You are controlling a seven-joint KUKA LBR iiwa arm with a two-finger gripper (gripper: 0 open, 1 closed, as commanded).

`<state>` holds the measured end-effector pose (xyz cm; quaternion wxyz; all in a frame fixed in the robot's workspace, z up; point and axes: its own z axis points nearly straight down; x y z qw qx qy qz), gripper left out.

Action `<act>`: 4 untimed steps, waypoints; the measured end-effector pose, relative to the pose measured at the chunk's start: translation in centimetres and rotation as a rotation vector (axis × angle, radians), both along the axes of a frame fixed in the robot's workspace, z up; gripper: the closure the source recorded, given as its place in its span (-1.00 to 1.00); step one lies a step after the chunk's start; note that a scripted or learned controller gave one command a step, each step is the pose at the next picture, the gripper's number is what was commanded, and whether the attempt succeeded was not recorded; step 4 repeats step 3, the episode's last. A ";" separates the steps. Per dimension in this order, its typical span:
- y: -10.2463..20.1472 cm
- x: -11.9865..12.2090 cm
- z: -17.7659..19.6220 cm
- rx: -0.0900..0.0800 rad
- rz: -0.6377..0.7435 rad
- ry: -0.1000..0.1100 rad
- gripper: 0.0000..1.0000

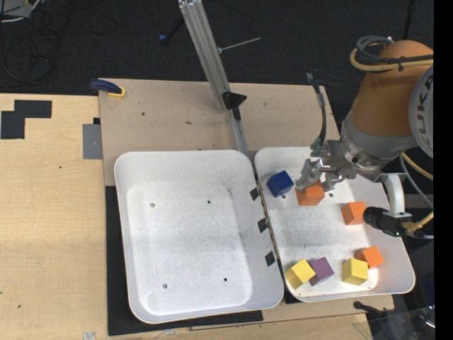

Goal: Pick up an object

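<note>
A light wooden worktop [49, 211] seen from above, against a dark floor.

A tan board [170, 115] lies on the worktop, with a black mat [113, 275] showing beneath its lower left edge. A slanted aluminium rail [207, 48] rises from the board's middle. Behind, loose cables [21, 6] trail over the dark floor [297, 27]. Black patches [25, 115] mark the wood at left.

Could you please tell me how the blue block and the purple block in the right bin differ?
The blue cube-shaped block lies near the far end of the right white bin, while the purple cube-shaped block lies near its front edge. The blue one stands apart from other blocks; the purple one touches a yellow block. Both look similar in size.
</note>
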<state>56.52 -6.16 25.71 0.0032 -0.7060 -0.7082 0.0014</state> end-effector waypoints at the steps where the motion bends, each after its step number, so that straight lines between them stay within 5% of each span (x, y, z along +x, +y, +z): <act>1: 4.4 -0.7 -1.2 0.000 0.000 -0.001 1.00; 3: 13.6 -4.3 -0.7 -0.001 0.001 0.000 1.00; 4: 13.6 -4.3 -0.7 -0.001 0.001 0.000 1.00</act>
